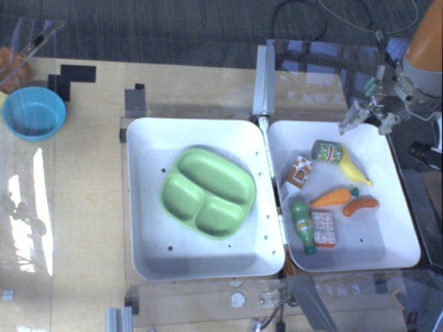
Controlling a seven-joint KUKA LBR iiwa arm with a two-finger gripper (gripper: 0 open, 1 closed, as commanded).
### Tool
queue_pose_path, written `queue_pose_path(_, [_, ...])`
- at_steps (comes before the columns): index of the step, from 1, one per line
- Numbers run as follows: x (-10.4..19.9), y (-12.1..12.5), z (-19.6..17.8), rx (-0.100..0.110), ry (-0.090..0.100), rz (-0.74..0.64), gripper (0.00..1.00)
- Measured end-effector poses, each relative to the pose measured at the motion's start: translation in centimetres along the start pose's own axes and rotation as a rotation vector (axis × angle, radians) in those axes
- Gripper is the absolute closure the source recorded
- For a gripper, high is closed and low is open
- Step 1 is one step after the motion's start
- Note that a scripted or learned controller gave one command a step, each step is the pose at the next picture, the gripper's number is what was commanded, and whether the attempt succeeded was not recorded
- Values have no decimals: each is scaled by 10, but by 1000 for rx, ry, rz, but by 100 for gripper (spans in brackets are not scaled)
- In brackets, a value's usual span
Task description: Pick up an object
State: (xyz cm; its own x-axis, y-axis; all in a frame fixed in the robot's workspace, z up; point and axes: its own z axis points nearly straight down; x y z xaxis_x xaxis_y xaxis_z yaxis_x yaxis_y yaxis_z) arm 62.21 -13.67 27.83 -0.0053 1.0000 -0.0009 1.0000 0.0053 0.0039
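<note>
Green, a divided plate [208, 192] fills the left bin [142, 254]. In the right bin [401, 251] lie a small carton [299, 172], green bottle [302, 225], snack packet [323, 228], can [327, 152], carrot [333, 198], banana [353, 170] and sausage [360, 205]. The jaws [367, 118] hover open and hold nothing above that bin's far edge.

Dark grey carpet [173, 9] runs along the top; the pale wooden bench [83, 206] lies below it, well left of the fingers; a blue bowl [33, 113] sits far left; glare streaks the wood.
</note>
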Motion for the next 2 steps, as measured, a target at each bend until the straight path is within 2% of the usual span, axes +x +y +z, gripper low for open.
queue_pose_path(1, [-36, -22, 147, 0, 1, -298, 0])
queue_pose_path(2, [-35, -20, 134, -9, -2, -300, 100])
